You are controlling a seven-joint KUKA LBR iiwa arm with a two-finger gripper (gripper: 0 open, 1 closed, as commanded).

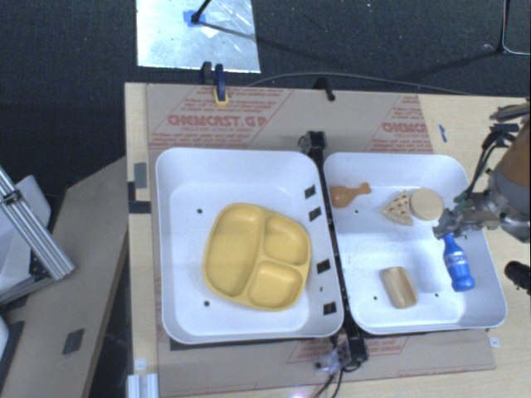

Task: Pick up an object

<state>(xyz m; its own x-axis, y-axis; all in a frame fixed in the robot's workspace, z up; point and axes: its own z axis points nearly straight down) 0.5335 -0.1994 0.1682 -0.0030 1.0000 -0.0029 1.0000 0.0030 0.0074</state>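
Two shallow white bins sit side by side on the bench. The left bin (pixel 178 247) holds a yellow divided tray (pixel 257 255), lying flat with its three compartments facing up. The right bin (pixel 477 309) holds several small things: an orange toy drumstick (pixel 348 194) near its upper left corner, a wedge of toy pizza (pixel 398 208) touching a round tan disc (pixel 426 204) near the upper middle, a tan bread-like block (pixel 399 287) toward the lower middle, and a blue bottle (pixel 457 263) lying at a slant near the right wall. The grey arm (pixel 510 185) comes in from the right edge, over the right wall of that bin. Its gripper (pixel 452 225) hangs just above the upper end of the blue bottle, at or very near the cap. Whether it is gripping the bottle or merely poised over it cannot be told from this angle. The bottle itself looks to be resting on the bin floor, well apart from the drumstick and beside the bread-like block.
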